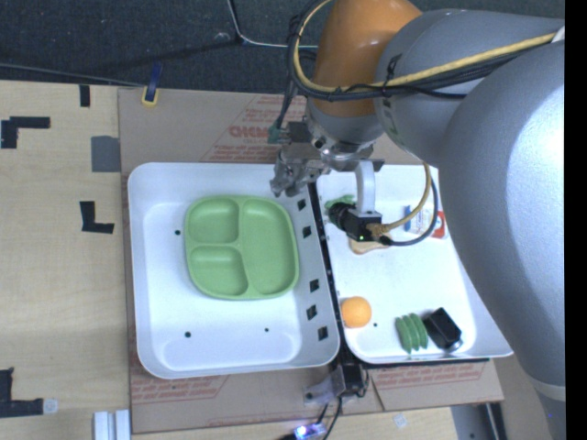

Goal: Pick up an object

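While the green plate (243, 246) sits in the left bin (147, 246), just down-left of the fingers (292, 180), we honestly can't tell how open they are; arm (477, 108) reaches in from the right.

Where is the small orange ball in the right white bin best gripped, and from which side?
Probably from straight above, closing across the middle of the small orange ball. It is round, so shape favours no side, but it lies near the dividing wall of the right white bin; a grip closing along that wall, not toward it, likely has room.
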Controlling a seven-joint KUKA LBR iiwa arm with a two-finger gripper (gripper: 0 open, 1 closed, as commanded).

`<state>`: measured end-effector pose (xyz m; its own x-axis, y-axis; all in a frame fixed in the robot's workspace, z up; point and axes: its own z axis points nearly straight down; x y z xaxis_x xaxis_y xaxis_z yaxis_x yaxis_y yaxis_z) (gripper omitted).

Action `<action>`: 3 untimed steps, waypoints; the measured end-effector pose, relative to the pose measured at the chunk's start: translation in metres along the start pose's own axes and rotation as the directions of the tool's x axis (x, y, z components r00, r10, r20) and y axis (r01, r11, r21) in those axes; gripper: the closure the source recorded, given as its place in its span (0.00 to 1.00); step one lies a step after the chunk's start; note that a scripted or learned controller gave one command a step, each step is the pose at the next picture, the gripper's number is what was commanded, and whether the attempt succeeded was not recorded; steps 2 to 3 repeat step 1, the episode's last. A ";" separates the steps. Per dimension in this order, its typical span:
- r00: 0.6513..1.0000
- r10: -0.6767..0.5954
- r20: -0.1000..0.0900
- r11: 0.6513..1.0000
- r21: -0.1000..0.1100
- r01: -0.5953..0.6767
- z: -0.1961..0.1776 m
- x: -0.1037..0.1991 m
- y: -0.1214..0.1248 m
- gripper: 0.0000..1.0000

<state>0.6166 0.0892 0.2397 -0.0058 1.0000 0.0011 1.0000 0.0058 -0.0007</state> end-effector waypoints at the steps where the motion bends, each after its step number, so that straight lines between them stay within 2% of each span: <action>1: 1.000 0.003 0.002 1.000 0.001 -0.003 0.000 -0.003 0.000 0.00; 3: 1.000 0.003 0.002 1.000 0.001 -0.003 0.000 -0.003 0.000 0.00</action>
